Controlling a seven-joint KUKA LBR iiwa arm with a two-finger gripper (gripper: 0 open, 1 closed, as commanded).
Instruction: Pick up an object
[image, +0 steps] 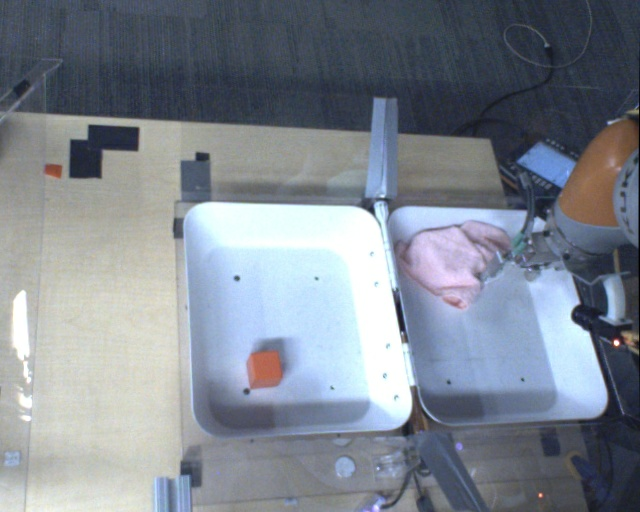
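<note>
The bench (100, 330) is pale wood and carries two shallow white bins side by side. The left bin (290, 240) is the larger in view; the right bin (520, 350) sits just beside it, the two rims meeting along a grey divider rail (381, 150) that runs to the far edge. The arm (600, 190), grey with an orange band, enters from the right over the far right corner of the right bin. A pink crumpled cloth (450, 258) lies in the far left part of the right bin, close to the shared rim. The end effector (497, 264) is at the cloth's right edge, touching or overlapping it; how far its fingers are apart, and whether any cloth lies between them, cannot be told at this size. A small orange block (265, 369) rests on the floor of the left bin, near side, left of centre, well apart from the end effector. Black markers (98, 148) and a small orange square (53, 171) sit on the bench at far left.
</note>
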